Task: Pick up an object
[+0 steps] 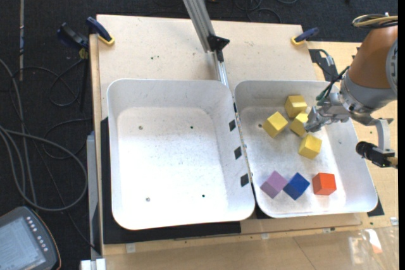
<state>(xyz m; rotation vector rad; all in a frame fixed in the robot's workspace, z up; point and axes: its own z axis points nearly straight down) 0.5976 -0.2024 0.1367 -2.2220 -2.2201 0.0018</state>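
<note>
Gripper (314,121) sits among yellow cubes (299,125) in the right bin (354,199); finger state unclear; centring on one cube looks wise

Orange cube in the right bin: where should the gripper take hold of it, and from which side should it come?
Probably from straight above, closing on two opposite flat faces of the orange cube. It sits flat on the right bin floor. The blue cube lies close on its left, so gripping the near and far faces, where the floor looks bare, seems the safer choice.
</note>
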